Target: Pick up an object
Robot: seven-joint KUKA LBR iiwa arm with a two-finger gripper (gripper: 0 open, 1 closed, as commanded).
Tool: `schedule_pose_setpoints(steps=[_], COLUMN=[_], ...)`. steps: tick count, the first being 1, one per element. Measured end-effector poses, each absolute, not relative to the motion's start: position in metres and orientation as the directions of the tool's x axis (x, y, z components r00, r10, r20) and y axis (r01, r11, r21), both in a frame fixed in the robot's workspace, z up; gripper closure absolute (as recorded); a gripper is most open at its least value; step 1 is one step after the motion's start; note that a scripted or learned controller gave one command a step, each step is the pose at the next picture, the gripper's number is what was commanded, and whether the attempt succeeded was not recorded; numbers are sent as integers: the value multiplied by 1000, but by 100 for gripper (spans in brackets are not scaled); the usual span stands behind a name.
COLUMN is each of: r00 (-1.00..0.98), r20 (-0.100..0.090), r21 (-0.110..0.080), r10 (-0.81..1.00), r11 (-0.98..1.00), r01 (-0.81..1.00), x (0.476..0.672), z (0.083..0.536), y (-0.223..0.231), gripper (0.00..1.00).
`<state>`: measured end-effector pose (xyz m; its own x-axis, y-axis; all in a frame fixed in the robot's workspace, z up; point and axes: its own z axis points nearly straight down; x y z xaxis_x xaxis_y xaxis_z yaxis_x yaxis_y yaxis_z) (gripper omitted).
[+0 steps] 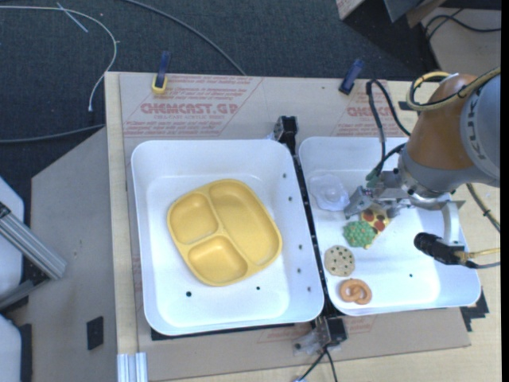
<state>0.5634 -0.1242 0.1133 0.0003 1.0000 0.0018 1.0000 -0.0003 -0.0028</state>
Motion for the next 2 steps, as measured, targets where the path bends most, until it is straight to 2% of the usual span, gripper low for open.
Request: schedule_pose_setpoints(steps=[1,2], r00=[1,2], r20=[-1,-7], r21=[0,13], r10=[1000,1000], r11=[-1,-1], r01=[1000,1000], x=[565,568], z=[87,101], y=[-125,-127], gripper=[0,100])
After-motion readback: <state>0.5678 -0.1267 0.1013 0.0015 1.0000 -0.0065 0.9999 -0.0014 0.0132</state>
